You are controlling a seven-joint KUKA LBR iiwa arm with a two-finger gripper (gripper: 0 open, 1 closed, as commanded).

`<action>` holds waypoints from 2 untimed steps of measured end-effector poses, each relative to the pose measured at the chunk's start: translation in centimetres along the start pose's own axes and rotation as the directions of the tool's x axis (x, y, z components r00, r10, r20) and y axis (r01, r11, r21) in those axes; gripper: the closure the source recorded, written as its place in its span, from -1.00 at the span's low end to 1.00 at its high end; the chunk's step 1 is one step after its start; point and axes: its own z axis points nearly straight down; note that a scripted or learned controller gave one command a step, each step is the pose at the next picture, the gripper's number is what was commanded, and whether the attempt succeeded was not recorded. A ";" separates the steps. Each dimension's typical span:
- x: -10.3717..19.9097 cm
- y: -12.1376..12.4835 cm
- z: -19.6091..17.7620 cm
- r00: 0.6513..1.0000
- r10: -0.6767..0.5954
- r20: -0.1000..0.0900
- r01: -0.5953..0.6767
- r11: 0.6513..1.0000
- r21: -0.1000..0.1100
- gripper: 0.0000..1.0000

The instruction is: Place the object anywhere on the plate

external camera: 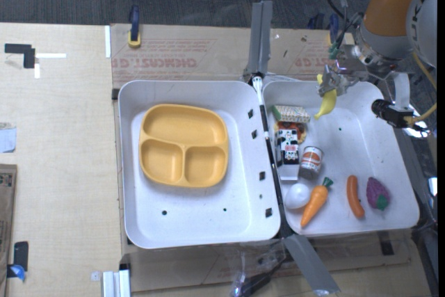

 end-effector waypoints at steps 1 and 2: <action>9.0 0.0 -15.8 0.990 0.141 0.000 -0.141 0.990 0.000 1.00; 8.2 -0.6 -14.3 0.975 0.222 0.001 -0.222 0.975 0.003 1.00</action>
